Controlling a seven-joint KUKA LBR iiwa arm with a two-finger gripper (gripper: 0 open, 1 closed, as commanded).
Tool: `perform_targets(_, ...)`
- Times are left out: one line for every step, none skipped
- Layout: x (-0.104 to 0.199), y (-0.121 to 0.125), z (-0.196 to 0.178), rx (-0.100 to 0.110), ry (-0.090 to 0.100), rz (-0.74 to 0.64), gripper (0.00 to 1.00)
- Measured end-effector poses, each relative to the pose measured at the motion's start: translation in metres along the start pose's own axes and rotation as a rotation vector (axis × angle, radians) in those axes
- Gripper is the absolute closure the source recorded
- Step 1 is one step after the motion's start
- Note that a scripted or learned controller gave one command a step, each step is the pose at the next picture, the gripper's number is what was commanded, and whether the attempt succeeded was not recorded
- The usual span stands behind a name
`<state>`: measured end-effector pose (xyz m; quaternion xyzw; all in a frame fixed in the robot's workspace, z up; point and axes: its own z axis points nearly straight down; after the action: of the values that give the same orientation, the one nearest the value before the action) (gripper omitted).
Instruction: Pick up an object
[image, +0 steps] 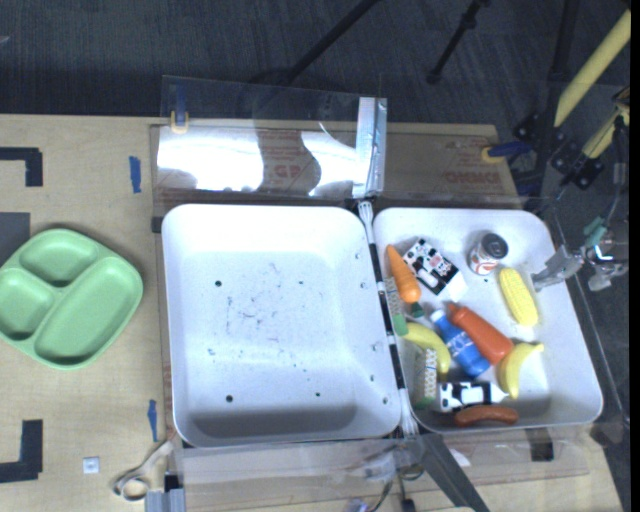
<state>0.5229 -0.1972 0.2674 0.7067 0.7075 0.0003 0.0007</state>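
Two shallow white bins are seen side by side on the bench, the left bin (265, 320) bare and the right bin (575, 370) crowded with toy food. The gripper (578, 258) is held at the right bin's three o'clock rim, just outside the wall; whether it is apart or together cannot be told, and nothing is seen held in it.

No single object is named by the task, so any piece may be taken. The corn cob (517, 296) lies nearest the gripper, at about two o'clock in the bin, with a small can (488, 252) just beyond it at one o'clock. A carrot (402, 275) is lodged against the dividing wall at ten o'clock. An orange bottle (480, 333) and a blue bottle (459, 346) are packed together at centre, touching a banana (515, 365) at five o'clock.

Trouble is judged likeliest from the crowding: neighbours could be struck on descent, or two pieces caught at once. The rounded cob and can could be squeezed out sideways. The bin wall could also be clipped, given the rim-side approach.
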Motion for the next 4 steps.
perform_targets(-0.026,0.027,0.069,0.0,0.001,-0.013,0.0)
perform_targets(-0.024,0.064,0.126,-0.035,-0.008,-0.025,0.0)
perform_targets(-0.026,0.073,-0.072,-0.002,-0.002,-0.347,0.0)
perform_targets(-0.024,0.114,-0.006,-0.001,0.0,-0.412,0.0)
